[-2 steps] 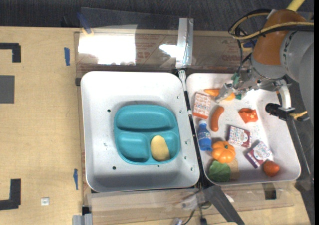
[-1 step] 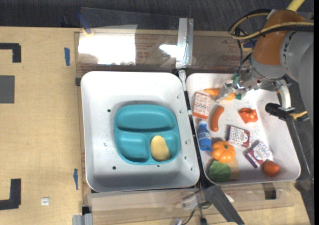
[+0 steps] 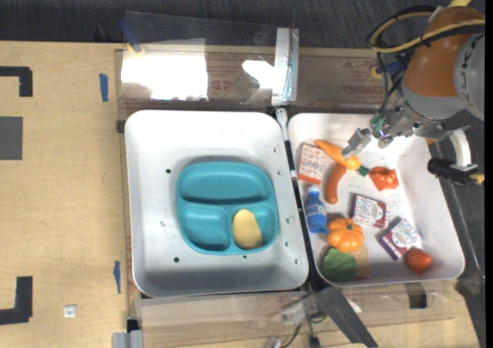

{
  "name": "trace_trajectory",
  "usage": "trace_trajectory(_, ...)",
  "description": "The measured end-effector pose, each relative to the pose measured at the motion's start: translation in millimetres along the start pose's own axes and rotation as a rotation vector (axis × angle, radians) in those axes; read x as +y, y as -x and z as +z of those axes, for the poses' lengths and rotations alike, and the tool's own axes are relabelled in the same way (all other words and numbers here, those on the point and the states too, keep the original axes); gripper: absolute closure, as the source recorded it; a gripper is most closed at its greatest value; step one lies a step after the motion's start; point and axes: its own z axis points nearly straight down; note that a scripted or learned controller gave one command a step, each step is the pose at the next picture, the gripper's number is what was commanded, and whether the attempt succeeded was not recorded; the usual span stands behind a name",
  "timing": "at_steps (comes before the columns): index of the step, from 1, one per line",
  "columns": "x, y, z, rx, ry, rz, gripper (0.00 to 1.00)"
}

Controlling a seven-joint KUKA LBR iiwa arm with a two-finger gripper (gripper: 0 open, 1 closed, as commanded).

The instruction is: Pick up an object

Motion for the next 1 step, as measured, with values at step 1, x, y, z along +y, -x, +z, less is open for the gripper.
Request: trace_trajectory(1, 40.2, -37.9, 38.8, -0.006, 0.01, 0.14, 0.0)
